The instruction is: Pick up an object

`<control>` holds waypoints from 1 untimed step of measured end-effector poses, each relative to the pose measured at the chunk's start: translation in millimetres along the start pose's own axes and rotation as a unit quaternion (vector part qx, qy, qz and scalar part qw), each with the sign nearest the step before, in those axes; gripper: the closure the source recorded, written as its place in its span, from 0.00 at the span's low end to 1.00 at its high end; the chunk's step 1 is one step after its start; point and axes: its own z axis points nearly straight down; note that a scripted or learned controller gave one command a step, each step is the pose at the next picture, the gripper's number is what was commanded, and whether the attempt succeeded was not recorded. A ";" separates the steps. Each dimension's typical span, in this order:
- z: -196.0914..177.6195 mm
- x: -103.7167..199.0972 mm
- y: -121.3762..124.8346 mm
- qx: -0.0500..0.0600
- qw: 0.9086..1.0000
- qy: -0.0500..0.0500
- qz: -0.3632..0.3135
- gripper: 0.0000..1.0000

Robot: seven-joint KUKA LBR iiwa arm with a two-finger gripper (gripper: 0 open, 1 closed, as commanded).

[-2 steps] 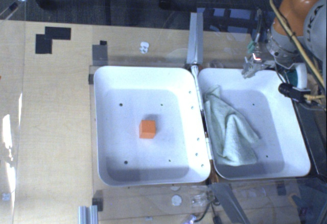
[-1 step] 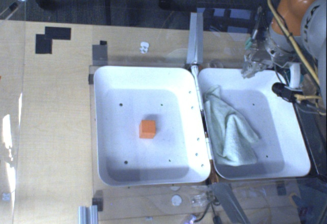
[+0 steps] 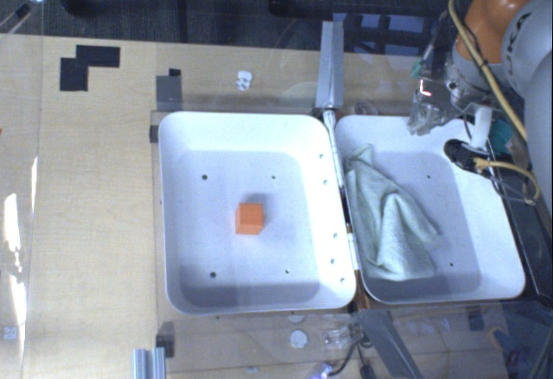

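Camera view: tool (image 3: 426, 120), grip unclear, over right bin's (image 3: 484, 287) far rim.

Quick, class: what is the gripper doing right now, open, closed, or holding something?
Gripper: cannot be told; it hangs over the right bin's far edge, nothing visibly held.

No text, label, brand or number can be read on anything here; the black patches on the bench (image 3: 86, 196) carry no writing.
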 end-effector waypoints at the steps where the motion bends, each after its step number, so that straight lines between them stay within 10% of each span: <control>1: -2.6 5.4 -1.4 0.000 0.994 0.000 0.112 1.00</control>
